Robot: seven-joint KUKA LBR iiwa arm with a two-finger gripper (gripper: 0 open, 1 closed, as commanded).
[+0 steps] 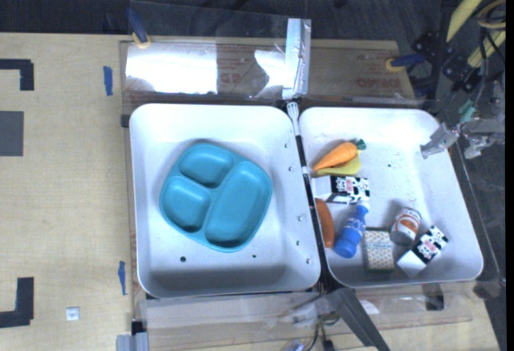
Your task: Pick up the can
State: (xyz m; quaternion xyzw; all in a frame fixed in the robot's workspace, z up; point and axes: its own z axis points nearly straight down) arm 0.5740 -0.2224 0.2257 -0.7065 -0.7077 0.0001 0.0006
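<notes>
Camera view: can (407, 222) lying in the right bin (462, 205).
Jaws (440, 140) hover at the bin's far rim, up and right of it; their opening can't be made out.

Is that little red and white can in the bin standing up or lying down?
Tipped over, it seems: the small red and white can shows its side and round end, leaning beside the black and white carton in the right white bin.

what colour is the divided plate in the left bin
Blue-teal plate, plain with no pattern, seen in the camera view.
</notes>
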